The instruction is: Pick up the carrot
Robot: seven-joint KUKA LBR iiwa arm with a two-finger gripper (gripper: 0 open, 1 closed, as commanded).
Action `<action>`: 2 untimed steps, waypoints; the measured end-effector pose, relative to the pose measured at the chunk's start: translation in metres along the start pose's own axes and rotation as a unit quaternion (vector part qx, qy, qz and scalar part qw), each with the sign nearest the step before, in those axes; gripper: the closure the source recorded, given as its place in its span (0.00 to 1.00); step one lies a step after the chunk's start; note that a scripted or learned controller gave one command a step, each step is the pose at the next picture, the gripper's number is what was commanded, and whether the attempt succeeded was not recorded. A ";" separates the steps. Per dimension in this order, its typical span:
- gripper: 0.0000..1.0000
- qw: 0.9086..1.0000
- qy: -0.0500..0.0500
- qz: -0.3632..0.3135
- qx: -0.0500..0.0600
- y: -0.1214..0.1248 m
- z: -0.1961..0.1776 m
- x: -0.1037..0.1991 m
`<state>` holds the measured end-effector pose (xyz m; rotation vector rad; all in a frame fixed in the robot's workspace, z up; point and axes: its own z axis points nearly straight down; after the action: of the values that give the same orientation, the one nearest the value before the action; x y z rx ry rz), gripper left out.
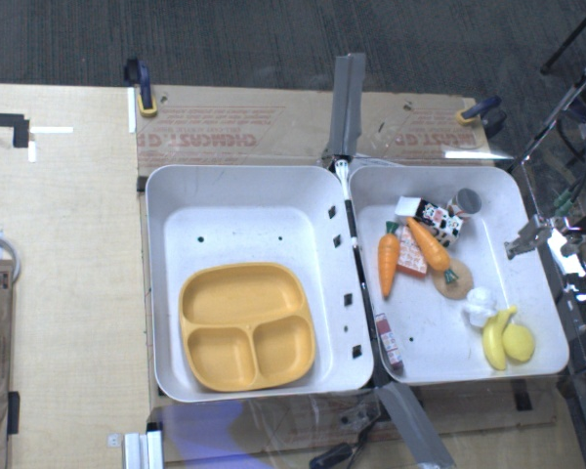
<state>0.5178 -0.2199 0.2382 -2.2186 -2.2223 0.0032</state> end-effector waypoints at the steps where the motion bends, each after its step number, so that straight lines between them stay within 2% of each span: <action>1: 0.00 0.995 0.000 -0.102 0.000 0.028 0.042 0.055; 2: 0.00 0.959 0.001 -0.284 0.000 0.030 0.102 0.092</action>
<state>0.5470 -0.1276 0.1358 -1.4955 -2.7596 0.0010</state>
